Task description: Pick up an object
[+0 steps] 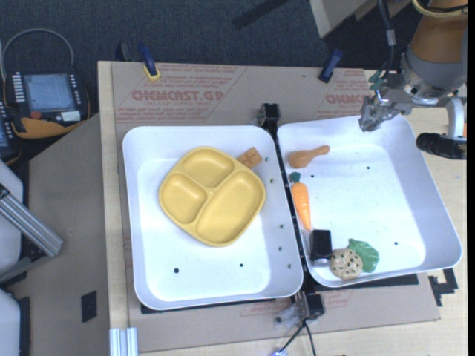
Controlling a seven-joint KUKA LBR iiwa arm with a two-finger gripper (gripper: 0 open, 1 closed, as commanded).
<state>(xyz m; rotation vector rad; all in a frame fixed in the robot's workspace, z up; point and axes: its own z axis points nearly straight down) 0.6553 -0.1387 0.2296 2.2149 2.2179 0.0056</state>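
left bin [141, 273]: plate [212, 196] | right bin [415, 199]: carrot [301, 205] left, cookie [344, 263] front

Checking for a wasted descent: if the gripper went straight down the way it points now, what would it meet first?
Probably bare floor at the far rim of the right bin. The gripper hangs over that corner; the drumstick lies well off to the side. Depth is unclear.

The grey arm [434, 47] reaches in from the right, its gripper [371, 119] pointing down

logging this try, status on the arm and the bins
End effector over right bin's far rim, nothing seen held. Orange toy carrot and tan drumstick lie by the divider. Yellow divided plate in left bin.
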